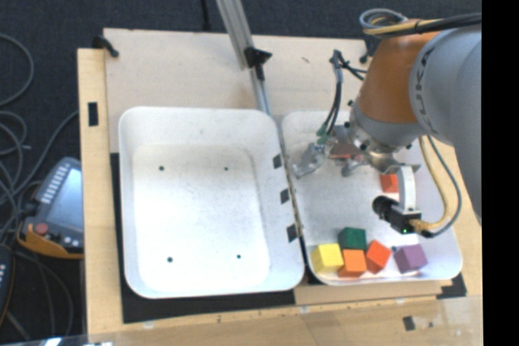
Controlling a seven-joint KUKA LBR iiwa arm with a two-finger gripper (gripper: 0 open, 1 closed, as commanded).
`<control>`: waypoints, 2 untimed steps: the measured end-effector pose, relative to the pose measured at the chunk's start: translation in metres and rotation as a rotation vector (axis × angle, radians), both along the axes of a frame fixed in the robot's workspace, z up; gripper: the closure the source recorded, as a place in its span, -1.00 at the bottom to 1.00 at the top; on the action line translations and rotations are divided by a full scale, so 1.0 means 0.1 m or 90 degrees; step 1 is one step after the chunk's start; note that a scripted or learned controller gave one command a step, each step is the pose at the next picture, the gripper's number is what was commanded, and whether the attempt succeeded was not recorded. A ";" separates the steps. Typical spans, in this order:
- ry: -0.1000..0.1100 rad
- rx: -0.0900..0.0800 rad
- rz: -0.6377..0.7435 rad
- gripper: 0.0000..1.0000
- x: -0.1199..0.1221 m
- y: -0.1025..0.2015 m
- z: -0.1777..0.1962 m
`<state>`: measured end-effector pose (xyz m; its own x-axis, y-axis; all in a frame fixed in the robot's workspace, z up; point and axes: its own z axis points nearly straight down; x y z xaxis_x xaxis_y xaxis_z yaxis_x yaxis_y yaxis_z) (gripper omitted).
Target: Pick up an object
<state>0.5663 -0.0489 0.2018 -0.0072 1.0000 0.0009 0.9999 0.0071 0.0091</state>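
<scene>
From the camera view, my pincer [312, 160] sits low in the right bin [438, 263] near its left wall, at about nine o'clock from my wrist; whether it is wide or narrow I cannot tell. The blocks cluster at six o'clock: yellow [329, 256], green [352, 237], orange [353, 261], red-orange [378, 254], purple [410, 258]. I'd pick the outer purple one, descending square.

Light tan wooden bench [162, 61] carries two shallow white plastic bins side by side: left bin [130, 174], right bin [442, 263]. Slanted grey aluminium rail [231, 4] meets bench top behind bins.
</scene>
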 end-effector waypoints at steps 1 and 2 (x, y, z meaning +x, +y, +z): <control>0.002 -0.004 -0.007 -1.00 0.20 -0.72 0.33; -0.014 -0.003 -0.001 -1.00 0.56 -1.44 -0.86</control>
<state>0.6224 -0.1930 0.1159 -0.0054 1.0000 -0.0041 0.9995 0.0055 0.0306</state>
